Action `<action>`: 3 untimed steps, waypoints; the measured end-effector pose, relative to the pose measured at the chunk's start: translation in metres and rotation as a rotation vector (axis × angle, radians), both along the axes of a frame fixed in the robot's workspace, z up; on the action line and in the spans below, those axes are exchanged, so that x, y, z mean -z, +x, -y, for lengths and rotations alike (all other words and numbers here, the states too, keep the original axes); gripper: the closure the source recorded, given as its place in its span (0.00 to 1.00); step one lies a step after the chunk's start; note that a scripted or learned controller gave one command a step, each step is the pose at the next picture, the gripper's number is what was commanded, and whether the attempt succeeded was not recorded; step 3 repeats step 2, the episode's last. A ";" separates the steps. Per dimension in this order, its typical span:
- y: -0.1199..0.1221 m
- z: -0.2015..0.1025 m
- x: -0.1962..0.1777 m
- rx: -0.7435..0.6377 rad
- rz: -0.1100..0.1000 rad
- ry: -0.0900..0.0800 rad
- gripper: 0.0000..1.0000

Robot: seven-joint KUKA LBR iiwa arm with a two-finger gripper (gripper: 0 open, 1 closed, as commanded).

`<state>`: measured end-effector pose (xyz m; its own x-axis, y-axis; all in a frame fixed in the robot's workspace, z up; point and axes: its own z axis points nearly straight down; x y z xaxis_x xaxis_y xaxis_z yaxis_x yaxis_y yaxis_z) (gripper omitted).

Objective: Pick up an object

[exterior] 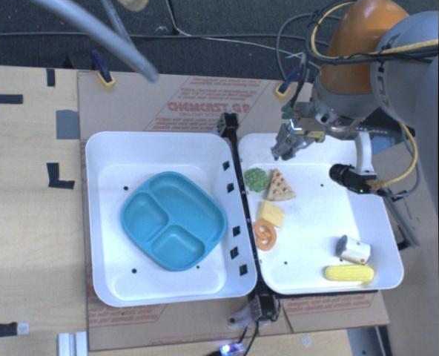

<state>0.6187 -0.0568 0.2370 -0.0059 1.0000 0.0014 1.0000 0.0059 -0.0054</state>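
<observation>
Yellow is what we hit first at the near edge: a toy corn cob (348, 274) lying flat at about 5 o'clock in the right bin (383, 228), with a small grey-and-white block (352, 250) just beside it toward the back. Over in the left bin (101, 221) sits a blue divided plate (174, 219), nothing on it as far as we can see.

Going further back in the right bin, there's a little cluster hugging the divider side: a pretzel (265, 235), then a pale yellow cheese-looking piece (271, 214) touching it, then a pizza slice (280, 187) and a green bumpy thing (256, 179), maybe broccoli, side by side around 10 o'clock of that bin.

Farthest back, the gripper (285, 148) hangs over the bin's 11 o'clock corner, just past the pizza slice and the green piece. Fingers look drawn narrow, and we see nothing between them, so no grab yet.

Our read: we're in the approach step, nothing picked. Any of these toys would do; the nearest are the pizza and the green one. Next move probably needs the fingers spread, a short shift toward 6 o'clock, then a straight drop. Those two sit close together, so a clean single grab could be fiddly.
</observation>
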 end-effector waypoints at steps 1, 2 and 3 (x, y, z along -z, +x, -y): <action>-0.007 -0.053 0.017 0.000 -0.001 0.000 1.00; -0.014 -0.115 0.025 -0.002 0.000 0.000 1.00; -0.014 -0.115 0.025 -0.002 0.000 0.000 1.00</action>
